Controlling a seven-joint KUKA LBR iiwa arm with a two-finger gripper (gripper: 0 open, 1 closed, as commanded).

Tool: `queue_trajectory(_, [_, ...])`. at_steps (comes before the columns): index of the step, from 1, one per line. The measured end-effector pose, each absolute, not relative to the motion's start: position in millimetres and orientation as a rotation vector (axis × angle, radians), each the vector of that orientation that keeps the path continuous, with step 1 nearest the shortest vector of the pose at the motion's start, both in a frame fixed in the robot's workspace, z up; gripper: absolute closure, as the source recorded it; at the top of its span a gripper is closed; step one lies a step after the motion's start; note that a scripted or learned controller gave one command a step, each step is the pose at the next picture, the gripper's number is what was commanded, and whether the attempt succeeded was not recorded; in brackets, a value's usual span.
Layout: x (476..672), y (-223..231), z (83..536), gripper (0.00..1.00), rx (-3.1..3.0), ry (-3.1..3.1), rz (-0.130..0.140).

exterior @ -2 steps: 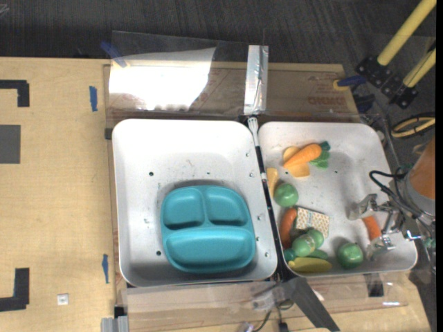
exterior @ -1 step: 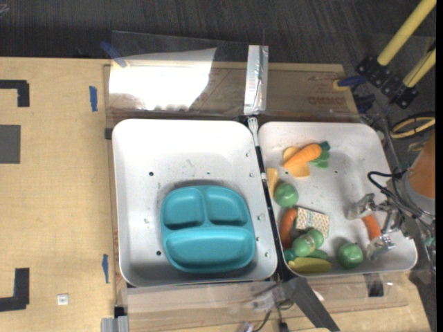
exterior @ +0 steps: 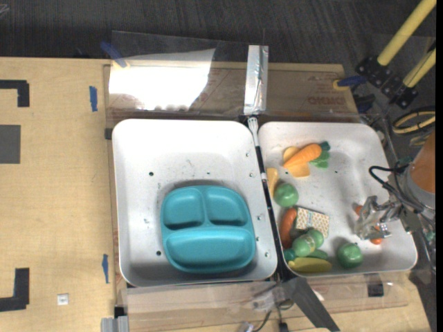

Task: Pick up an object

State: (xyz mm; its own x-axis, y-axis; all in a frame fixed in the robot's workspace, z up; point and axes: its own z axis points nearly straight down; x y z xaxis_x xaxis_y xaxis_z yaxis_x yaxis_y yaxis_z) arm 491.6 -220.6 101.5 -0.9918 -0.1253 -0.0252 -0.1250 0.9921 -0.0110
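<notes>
The right bin (exterior: 346, 140) holds several toy foods. An orange carrot (exterior: 303, 155) with a green top lies near its far wall. A green round piece (exterior: 286, 195) sits by the left wall. A red-orange piece (exterior: 288, 227), a patterned card (exterior: 312, 220), more green pieces (exterior: 306, 243), a yellow piece (exterior: 311, 264) and a green ball (exterior: 350, 254) crowd the near left corner. My gripper (exterior: 372, 220) is low over the bin's right side, reaching in from the right. A small orange-red bit (exterior: 376, 240) lies just below it; whether they touch is unclear.
The left bin (exterior: 138, 158) carries a teal divided tray (exterior: 206, 227) in its near half. A clear plastic sheet (exterior: 166, 75) and a silver bar (exterior: 256, 78) lie behind the bins. Cables (exterior: 391, 178) hang near the arm at the right.
</notes>
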Motion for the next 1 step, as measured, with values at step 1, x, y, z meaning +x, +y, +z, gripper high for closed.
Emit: queue_trajectory(1, [506.2, -175.0, 146.5, 1.00, 0.004, 3.134, -0.001])
